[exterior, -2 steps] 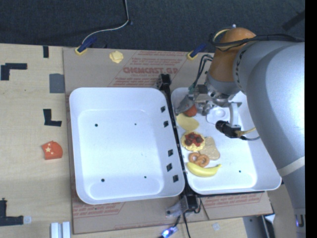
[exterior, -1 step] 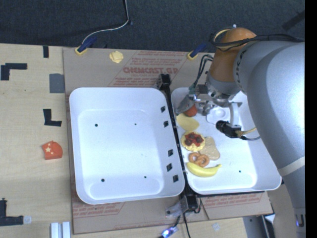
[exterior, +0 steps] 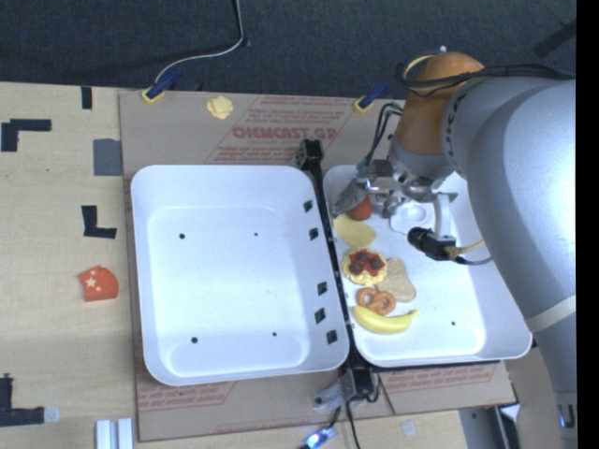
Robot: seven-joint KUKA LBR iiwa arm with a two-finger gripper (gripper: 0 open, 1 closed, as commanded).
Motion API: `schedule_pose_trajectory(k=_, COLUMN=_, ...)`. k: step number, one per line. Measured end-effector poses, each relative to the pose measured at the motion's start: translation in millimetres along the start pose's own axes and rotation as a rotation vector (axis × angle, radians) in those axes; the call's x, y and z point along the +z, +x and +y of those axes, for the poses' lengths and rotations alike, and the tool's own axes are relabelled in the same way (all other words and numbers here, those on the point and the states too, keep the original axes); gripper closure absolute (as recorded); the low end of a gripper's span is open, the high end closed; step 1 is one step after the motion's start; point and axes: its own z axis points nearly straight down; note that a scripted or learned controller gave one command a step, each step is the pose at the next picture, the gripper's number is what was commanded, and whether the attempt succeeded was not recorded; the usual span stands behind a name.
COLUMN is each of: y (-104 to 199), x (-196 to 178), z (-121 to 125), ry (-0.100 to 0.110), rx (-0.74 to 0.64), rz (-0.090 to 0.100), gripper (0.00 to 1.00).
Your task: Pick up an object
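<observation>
Two white bins [exterior: 225, 195] on cardboard-topped bench [exterior: 271, 134], dark carpet [exterior: 112, 17] behind; pincer [exterior: 360, 199] state unclear.

brightness: well lit overall, even, daylight-ish; no dim zones on the bench.
white bins: left bin [exterior: 225, 269] v. bright, near blown out, inner surface detail mostly lost; right bin [exterior: 468, 316] same, slight grey cast under the arm.
shadows: soft, short; faint shade along bin walls & beneath the arm [exterior: 524, 185]; no hard edges, so light looks diffuse, from above.
glare: mild sheen on orange band [exterior: 440, 101] & grey arm shell.
background: dark cloth [exterior: 112, 26] at top, low detail.
sharpness: soft, low-res, some compression; small food items smeared.
distortion: none obvious at edges.
</observation>
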Motion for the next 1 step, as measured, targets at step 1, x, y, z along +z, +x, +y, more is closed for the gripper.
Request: schedule_pose_trajectory(k=1, y=0.7, x=-9.8, z=-0.1, ry=0.001, rx=-0.001, rz=0.0, gripper=1.0)
